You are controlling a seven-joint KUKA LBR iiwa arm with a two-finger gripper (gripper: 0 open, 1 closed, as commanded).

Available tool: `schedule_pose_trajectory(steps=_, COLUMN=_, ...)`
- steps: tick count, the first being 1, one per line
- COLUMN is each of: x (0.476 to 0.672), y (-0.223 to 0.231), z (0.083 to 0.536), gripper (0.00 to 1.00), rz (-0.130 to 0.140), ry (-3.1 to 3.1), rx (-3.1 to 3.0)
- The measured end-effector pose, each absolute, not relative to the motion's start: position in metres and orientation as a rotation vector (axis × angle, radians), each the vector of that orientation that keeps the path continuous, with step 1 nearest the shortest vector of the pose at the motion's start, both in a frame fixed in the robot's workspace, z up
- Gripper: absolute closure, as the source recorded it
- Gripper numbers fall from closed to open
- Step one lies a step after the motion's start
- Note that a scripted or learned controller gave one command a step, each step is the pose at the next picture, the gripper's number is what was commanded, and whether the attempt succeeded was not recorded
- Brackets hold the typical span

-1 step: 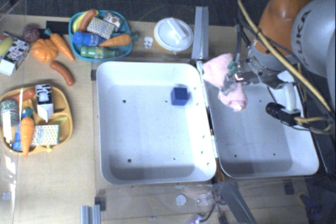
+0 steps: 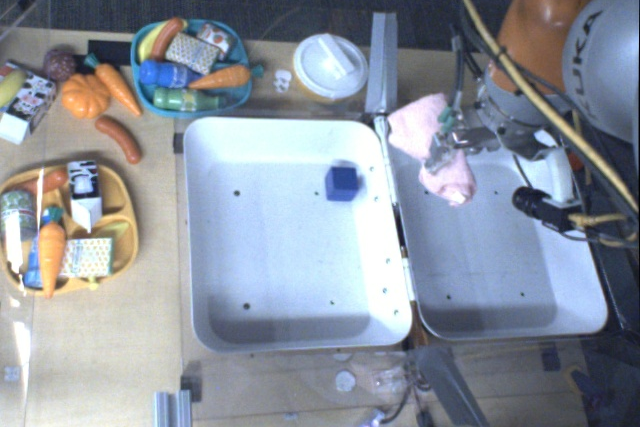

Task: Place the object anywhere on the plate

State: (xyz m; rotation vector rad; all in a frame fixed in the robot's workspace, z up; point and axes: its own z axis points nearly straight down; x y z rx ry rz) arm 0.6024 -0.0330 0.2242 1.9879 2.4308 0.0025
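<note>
From my seat, nearest the camera is the bench's front edge point(image 2: 300, 385), with some small hardware I can't make out. Beyond it the two white bins sit side by side, their inner rims touching. The left bin point(image 2: 215, 315) holds a small blue block point(image 2: 342, 182), which rests on the floor towards the far right corner, apart from the walls. In the right bin point(image 2: 520, 310) I see a soft pink cloth point(image 2: 452, 181) bunched in the far left corner; one fold climbs onto the rim there, and the rest lies on the bin floor. The gripper point(image 2: 446, 141) is right over the middle of that cloth, on the grey arm point(image 2: 600, 35) that comes in from the right with its orange band and looping cables. I cannot tell whether the gripper is spread or pinched, or whether it has any cloth in it, since the pink material and the wrist parts cover that spot. On the left of the bench a yellow tray point(image 2: 122, 215) carries toy food and small cartons. Farther back, just past the left bin's far rim, stands a round white plate with a yellowish edge point(image 2: 330, 65). Left of it are a blue bowl point(image 2: 238, 98) heaped with toy vegetables and a loose toy pumpkin point(image 2: 82, 95).
</note>
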Motion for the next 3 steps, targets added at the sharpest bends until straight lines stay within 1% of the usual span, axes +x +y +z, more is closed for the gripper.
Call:
schedule_pose_trajectory(steps=2, x=0.586, y=0.067, z=0.209, gripper=1.00, rz=0.004, ry=3.014, rx=0.876)
schedule_pose_trajectory(steps=3, x=0.581, y=0.110, z=0.222, gripper=1.00, rz=0.005, ry=3.126, rx=0.259)
